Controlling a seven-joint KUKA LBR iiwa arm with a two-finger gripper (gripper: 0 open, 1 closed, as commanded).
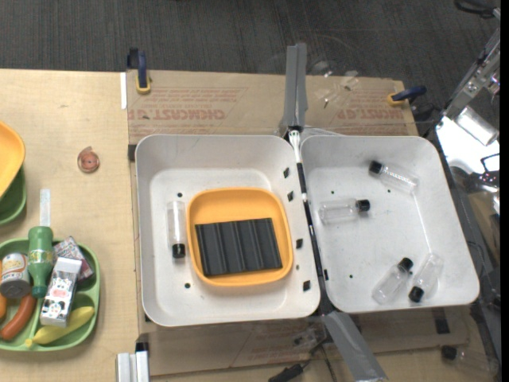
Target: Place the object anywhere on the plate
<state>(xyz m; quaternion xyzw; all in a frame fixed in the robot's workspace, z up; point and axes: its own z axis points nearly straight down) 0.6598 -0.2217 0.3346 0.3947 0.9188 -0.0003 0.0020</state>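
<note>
2 white bins seen from above: an orange plate [208,210] in the left bin [156,170], clear vials loose in the right bin [342,151].

A black ribbed block [237,245] covers most of the plate, leaving bare orange mainly along the rim. 1 black-capped vial [176,228] lies in the left bin just beside the plate's left edge, off it. 4 more vials lie in the right bin: 1 near the top [390,175], 1 mid-left [343,210], and 2 close together at the bottom right [392,281]. None is on the plate yet. How the claw stands cannot be told. Round vials roll, so grip 1 across its middle, then lay it along the block's grooves.
</note>
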